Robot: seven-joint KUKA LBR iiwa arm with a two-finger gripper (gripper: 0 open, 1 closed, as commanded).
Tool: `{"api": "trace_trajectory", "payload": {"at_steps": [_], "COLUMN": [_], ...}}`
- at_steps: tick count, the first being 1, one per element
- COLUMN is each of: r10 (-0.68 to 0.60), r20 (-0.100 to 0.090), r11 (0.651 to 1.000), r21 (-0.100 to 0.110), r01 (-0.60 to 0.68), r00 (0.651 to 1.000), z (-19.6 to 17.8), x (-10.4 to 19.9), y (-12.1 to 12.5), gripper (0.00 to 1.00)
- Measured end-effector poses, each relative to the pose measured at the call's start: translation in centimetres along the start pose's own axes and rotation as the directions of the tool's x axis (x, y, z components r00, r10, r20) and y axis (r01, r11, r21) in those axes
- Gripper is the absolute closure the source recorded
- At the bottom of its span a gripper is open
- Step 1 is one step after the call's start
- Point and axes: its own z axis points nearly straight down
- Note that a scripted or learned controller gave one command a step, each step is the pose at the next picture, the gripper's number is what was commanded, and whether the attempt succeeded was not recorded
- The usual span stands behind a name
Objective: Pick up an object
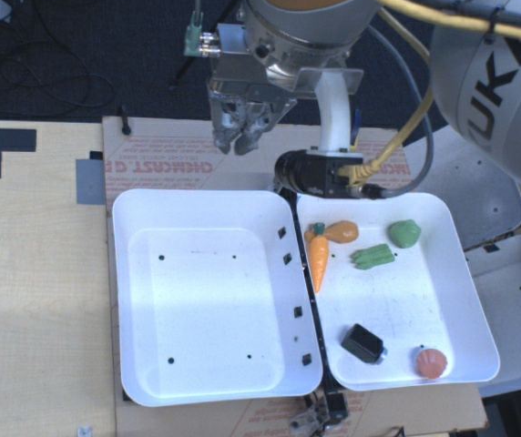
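My gripper (240, 140) hangs high over the back edge of the left bin (122, 271), above the cardboard, and nothing shows in it. All the objects lie in the right bin (415, 303). An orange carrot (318, 259) lies along its left wall, with an orange rounded piece (342, 232) touching its top. A long green vegetable (372, 257) and a round green piece (404, 233) sit at the back. A black block (363, 343) and a pinkish-red ball (431, 362) rest near the front.
A black divider (301, 280) joins the two bins. Both stand on a cardboard sheet (160, 157) on the pale bench (33, 289). The arm's grey body (479, 53) rises at the upper right.
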Motion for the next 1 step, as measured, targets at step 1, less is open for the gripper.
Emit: {"api": "trace_trajectory", "payload": {"at_steps": [1], "r10": [-0.001], "r20": [0.001], "r11": [1.000], "r21": [0.003], "r01": [0.001], "r00": [1.000], "z": [0.13], "x": [0.60], "y": [2.21], "gripper": [1.00]}}
